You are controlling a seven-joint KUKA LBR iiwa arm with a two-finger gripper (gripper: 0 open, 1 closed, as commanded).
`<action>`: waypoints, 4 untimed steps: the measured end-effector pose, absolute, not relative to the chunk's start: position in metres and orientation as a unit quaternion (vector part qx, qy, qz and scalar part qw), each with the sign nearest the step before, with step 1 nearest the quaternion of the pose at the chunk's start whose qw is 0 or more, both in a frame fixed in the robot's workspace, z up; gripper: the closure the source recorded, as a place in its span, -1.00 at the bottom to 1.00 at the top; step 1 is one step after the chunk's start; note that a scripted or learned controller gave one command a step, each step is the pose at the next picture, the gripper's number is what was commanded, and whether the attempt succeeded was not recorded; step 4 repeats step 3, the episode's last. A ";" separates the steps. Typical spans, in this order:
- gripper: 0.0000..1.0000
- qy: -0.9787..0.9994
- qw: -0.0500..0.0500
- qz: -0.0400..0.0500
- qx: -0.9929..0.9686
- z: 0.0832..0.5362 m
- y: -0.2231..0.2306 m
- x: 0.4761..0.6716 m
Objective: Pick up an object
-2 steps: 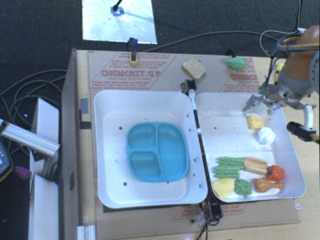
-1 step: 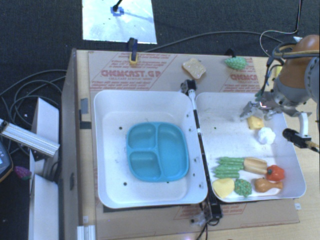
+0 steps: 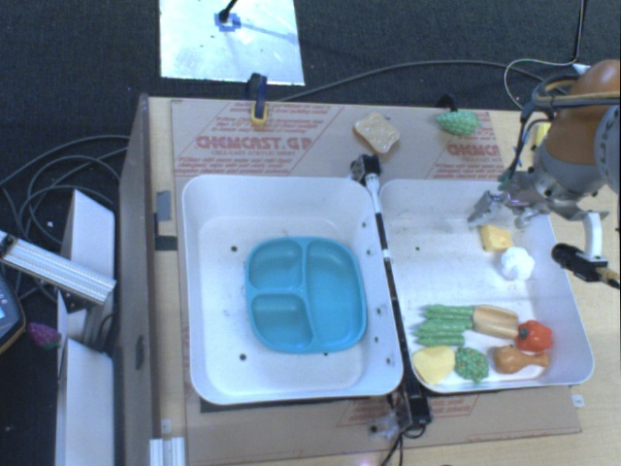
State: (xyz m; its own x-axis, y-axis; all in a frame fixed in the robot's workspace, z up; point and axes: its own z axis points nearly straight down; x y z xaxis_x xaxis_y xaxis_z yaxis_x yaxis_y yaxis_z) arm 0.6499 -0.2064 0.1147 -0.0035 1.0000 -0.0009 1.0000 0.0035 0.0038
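Two white bins sit on cardboard; my gripper [image 3: 505,205] hovers over the right bin [image 3: 427,260], fingers seemingly apart and empty. A yellow block [image 3: 496,238] lies just below. I'm reaching; next I must descend and close.

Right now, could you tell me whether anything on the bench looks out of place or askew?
Two toy foods lie outside the bins on the cardboard behind them: a slice of bread near the divide and a green vegetable farther right. The other food sits inside the right bin, mostly bunched at its near edge. The blue tray lies flat.
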 end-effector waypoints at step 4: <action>-1.00 0.708 0.001 0.000 0.706 0.111 -0.206 0.649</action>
